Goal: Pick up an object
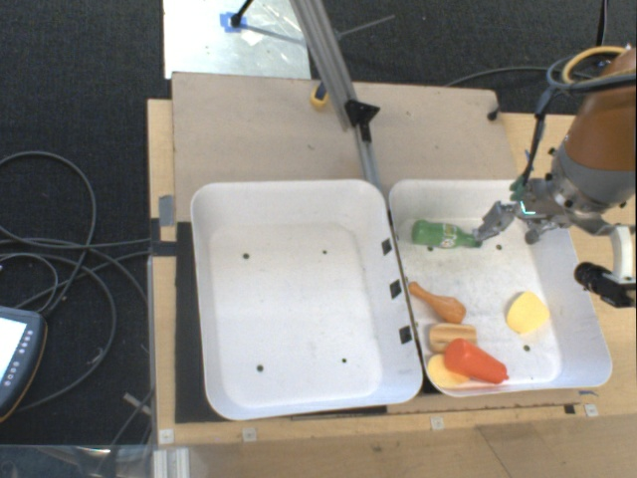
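In the right bin, a green bottle-shaped object lies on its side near the back left. My gripper hangs over the back of this bin, just right of the green object. It is open, its fingers spread wide with nothing between them. The left fingertip reaches down to the green object's right end; I cannot tell whether they touch. Closer to the front lie an orange drumstick-shaped piece, a yellow lemon, a tan bun, a red pepper and a small yellow piece.
The left bin sits beside the right one, with a divider edge with black clips between them. A grey pole slants down from the top to the bins' back edge. Cables lie on the dark floor at the left.
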